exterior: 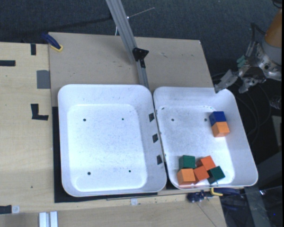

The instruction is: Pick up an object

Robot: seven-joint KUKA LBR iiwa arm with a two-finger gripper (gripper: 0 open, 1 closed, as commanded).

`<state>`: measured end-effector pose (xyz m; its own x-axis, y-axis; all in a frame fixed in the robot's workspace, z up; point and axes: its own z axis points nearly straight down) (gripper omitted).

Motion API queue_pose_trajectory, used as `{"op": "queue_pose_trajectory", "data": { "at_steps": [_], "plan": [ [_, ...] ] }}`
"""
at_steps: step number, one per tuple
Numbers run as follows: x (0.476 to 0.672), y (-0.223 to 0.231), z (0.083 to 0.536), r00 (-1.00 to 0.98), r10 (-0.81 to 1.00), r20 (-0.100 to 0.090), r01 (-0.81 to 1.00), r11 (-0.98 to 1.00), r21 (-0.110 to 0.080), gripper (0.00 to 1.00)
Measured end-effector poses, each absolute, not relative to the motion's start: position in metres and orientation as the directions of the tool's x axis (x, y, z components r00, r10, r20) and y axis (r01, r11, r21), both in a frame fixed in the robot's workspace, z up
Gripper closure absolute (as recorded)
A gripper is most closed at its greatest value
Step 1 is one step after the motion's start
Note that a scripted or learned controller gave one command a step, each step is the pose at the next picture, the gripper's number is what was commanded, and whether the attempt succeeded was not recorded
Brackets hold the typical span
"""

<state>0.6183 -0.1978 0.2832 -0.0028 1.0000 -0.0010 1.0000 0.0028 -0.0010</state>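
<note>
My gripper (223, 83) hangs past the right bin's (189, 100) far corner; I cannot tell its opening. Blocks (199, 169) lie untouched.

Two white bins (104, 91) – four orange blocks (220, 129), two green blocks (187, 162), one blue block (217, 117)

Bench top (109, 60) is pale wood, light tan, scuffed in places; black tape marks (37, 111) sit on its left part, with one grey patch (43, 78) near them; a dark mat (56, 164) lies under the bins at the left and front edges; a grey metal pole (122, 20) slants across from the top edge down to a black clamp (140, 54); behind the bench the floor (189, 8) is dark blue-grey carpet; light is even, with no hard shadows; cables (255, 112) trail at the right.
</note>
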Motion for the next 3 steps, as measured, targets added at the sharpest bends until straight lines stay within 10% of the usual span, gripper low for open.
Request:
{"op": "queue_pose_trajectory", "data": {
  "at_steps": [3],
  "plan": [
    [0.617,-0.206,0.189,-0.001,1.000,0.000,1.000,0.001,-0.007,0.00]
  ]
}}
